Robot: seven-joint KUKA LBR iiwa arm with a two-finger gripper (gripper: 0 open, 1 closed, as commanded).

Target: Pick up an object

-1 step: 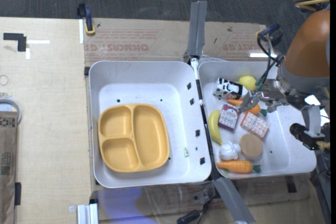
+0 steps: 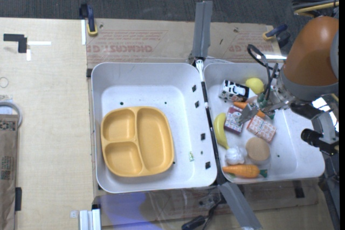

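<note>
Arm: the grey arm with the orange band (image 2: 315,51) reaches in from the right and bends down over the right bin (image 2: 302,169).

Gripper: the gripper (image 2: 254,110) is low among the objects, near the middle of the right bin, its tip pointing to the left and a little down.

Fingers: I cannot tell if they are apart or together; the tip is small and mixes with the coloured things under it. I see nothing clearly between them.

Nearest object: a small red and white box (image 2: 262,128) lies just beside the tip, a little below and to the right of it. A second, darker box (image 2: 234,120) lies just to the left of the tip. The tip is between these two.

Long axis: the red and white box lies at a slant, its long side going from upper left to lower right.

Other objects in the right bin: a black and white toy (image 2: 234,91) and a lemon (image 2: 254,85) above the tip; a banana (image 2: 220,130) to the left by the bin wall; a white garlic (image 2: 235,155), a brown round thing (image 2: 258,150) and a carrot (image 2: 242,171) lower.

Left bin: the left bin (image 2: 108,81) holds a yellow divided plate (image 2: 137,140), well apart from the gripper.

Judgement: the grasp seems not yet made; the next move probably needs the tip to settle on one box and not between both.
</note>
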